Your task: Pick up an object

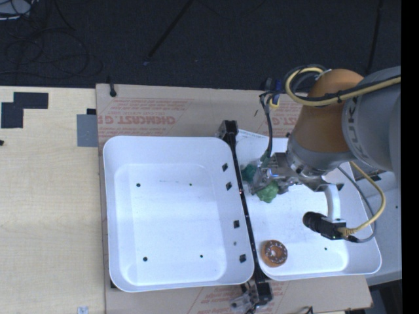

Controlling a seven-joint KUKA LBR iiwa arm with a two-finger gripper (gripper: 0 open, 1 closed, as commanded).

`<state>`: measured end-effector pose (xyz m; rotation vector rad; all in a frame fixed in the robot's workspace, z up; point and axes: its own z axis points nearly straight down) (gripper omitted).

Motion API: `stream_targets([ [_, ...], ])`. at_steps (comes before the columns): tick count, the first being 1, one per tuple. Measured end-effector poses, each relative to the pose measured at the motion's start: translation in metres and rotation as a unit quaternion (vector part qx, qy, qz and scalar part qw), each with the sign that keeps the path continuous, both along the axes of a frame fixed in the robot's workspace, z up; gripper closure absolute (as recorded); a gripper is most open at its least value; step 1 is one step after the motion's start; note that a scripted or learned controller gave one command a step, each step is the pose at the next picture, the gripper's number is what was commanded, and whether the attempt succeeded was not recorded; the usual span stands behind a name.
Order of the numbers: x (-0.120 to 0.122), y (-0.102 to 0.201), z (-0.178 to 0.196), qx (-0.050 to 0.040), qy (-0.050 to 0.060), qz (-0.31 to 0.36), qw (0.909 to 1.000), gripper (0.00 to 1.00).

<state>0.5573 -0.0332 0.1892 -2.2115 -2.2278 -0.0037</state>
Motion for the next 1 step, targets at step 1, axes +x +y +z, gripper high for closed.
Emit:
stream_targets([
  [1,0.0408,-0.0388,0.025,-0.0026,-0.001,-0.004,1.0,1.0],
])
